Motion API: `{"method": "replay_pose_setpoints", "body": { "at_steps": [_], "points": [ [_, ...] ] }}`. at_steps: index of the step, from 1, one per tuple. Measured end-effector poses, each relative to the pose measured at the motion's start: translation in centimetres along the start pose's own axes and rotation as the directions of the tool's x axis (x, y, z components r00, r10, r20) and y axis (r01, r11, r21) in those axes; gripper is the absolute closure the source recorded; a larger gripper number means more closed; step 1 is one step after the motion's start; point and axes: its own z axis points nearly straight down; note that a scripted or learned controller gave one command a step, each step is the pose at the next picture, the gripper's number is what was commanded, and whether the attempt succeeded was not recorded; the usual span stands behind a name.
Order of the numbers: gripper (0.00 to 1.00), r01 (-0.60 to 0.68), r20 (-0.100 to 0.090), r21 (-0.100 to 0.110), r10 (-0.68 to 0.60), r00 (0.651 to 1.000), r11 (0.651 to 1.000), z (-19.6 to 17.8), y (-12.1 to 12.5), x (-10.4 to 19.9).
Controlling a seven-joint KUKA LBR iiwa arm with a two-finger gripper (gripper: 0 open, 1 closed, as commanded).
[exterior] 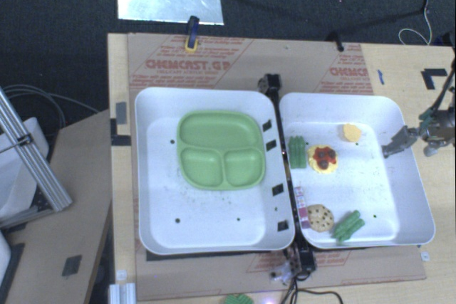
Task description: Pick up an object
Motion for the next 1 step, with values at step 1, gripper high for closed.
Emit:
{"method": "replay_pose_setpoints", "body": {
  "at_steps": [1],
  "points": [
    [0.00,0.004,0.002,-0.003,-0.004,1.000,1.000,5.23,6.61,-2.18]
  ]
}}
